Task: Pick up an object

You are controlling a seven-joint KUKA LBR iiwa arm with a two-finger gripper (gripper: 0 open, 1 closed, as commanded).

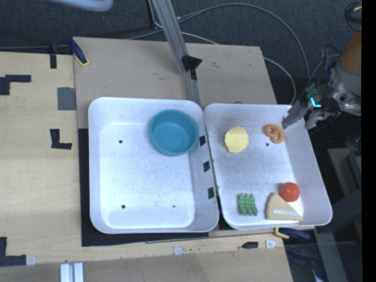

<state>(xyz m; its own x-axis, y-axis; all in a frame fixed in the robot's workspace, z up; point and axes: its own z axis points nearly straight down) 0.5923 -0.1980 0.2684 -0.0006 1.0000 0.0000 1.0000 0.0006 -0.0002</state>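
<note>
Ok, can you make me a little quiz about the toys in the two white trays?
1. True or false: the blue bowl sits in the left bin.
2. Which lies closest to the gripper? A) green toy B) pretzel C) yellow round toy
3. Fill in: the red ball touches the ___ wedge.

Key: 1 true; 2 B; 3 cheese-coloured.

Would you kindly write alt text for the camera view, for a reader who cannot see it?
The gripper hovers at the right bin's far right rim, near a pretzel; this bin also holds a yellow disc, green peas, a cheese wedge and a tomato. The left bin holds a blue bowl.
</note>
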